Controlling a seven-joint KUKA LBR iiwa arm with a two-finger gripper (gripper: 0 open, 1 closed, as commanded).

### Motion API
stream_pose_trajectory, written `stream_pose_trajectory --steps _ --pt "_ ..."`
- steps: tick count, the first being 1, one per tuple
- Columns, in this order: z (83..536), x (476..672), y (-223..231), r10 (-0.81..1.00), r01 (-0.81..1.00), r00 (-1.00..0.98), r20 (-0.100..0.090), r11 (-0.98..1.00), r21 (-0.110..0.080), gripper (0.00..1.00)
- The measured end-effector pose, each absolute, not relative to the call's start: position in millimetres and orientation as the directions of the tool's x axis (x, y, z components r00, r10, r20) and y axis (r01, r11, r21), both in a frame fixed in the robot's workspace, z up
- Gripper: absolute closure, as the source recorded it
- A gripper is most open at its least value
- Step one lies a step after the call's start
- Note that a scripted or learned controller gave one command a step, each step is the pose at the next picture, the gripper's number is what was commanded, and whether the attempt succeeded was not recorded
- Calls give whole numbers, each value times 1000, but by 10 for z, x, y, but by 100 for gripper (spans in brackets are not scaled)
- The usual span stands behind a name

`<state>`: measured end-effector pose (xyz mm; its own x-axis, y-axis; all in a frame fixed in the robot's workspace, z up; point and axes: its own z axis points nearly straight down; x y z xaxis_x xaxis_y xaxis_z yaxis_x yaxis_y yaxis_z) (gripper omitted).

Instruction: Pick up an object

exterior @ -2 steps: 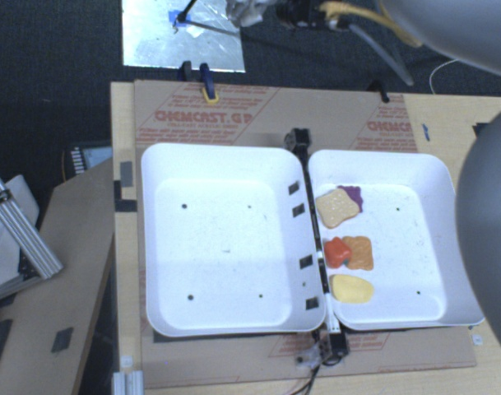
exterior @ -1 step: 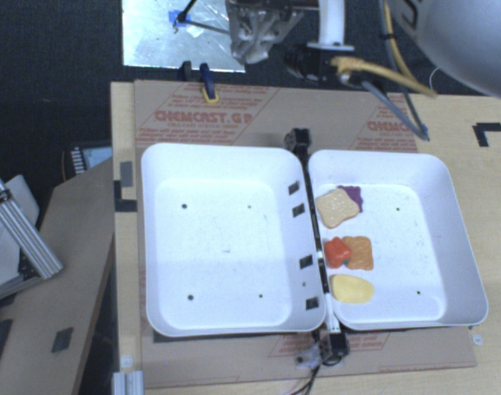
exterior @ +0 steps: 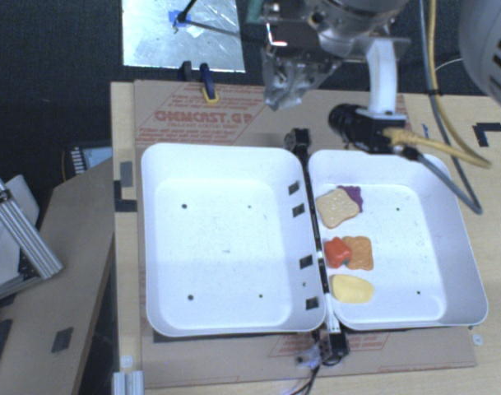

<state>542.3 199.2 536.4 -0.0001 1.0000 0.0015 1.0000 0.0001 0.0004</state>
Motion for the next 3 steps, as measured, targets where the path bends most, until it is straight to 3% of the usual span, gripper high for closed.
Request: stream_pose_trajectory --steps 1,2,3 --pt "5353 4905 2370 1000 1000 -10 3 10 0 100" --pt "5350 4929 2344 1000 1000 -4 1 4 1 0" --pt "5465 4931 2347 1000 1000 -8 3 8 3 100"
